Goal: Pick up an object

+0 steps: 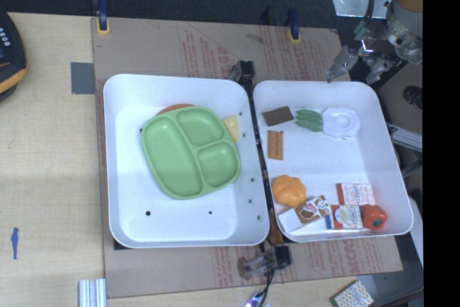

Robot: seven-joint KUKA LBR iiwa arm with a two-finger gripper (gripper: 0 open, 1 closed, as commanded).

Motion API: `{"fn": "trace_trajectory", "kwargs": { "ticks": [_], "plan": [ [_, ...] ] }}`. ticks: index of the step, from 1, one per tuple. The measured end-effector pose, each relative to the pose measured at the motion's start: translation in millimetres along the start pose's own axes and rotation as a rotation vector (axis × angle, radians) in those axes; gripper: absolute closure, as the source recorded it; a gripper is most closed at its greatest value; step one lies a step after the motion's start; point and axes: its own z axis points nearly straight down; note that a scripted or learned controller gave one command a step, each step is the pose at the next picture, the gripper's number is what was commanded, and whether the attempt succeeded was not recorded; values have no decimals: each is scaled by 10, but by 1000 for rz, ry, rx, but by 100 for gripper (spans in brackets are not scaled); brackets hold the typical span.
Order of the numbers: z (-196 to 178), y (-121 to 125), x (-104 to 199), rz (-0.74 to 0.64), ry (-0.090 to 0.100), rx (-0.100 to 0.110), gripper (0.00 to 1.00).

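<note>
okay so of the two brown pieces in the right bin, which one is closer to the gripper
The darker brown piece at the bin's far end, beside the green vegetable. It lies nearer the gripper than the lighter, narrow brown piece just below it.

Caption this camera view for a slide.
Gripper open above right bin's far edge; green divided plate fills left bin.

Two bins (122,154), (388,154): smooth white plastic, faintly glossy. Divided plate (190,152): matt green plastic. Bench top (43,176): pale wood, dull finish. Sheet under bins (180,47): brown cardboard, printed, matt. Pumpkin-like toy (289,190): shiny orange plastic. Small cartons (345,206): printed paper. Gripper (359,65): dull grey metal.
</note>
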Motion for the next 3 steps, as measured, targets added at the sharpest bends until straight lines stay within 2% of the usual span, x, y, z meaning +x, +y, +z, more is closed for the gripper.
{"fn": "trace_trajectory", "kwargs": {
  "ticks": [1,2,3],
  "plan": [
    [570,34,582,-3,0,3,0],
    [1655,68,534,0,-1,-10,0],
    [1721,49,85,3,-2,-6,0]
  ]
}}
